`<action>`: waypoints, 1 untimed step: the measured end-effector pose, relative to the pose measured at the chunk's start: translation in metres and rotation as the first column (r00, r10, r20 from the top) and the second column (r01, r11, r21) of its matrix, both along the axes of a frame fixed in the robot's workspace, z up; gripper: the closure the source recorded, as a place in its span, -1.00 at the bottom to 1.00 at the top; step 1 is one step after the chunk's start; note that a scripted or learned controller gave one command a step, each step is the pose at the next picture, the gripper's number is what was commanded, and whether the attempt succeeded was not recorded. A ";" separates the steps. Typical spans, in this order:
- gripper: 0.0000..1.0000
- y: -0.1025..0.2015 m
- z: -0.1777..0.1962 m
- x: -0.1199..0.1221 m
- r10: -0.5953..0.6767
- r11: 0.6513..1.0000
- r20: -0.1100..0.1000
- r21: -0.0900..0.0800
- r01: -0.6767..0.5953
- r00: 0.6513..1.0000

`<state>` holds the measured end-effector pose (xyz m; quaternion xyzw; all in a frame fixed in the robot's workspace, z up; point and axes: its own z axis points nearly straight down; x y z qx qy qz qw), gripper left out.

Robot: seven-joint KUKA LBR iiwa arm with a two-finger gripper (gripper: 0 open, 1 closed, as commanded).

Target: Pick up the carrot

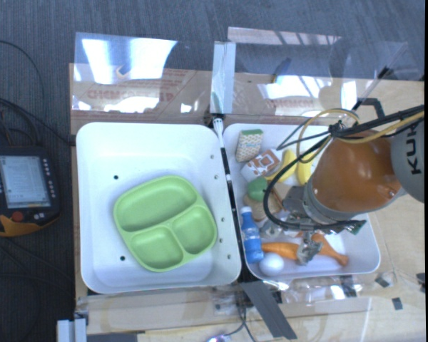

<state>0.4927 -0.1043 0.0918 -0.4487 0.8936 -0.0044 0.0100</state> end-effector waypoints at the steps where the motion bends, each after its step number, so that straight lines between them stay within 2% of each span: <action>1: 1.00 0.001 0.011 0.001 0.000 1.000 0.001 -0.002 0.000 1.000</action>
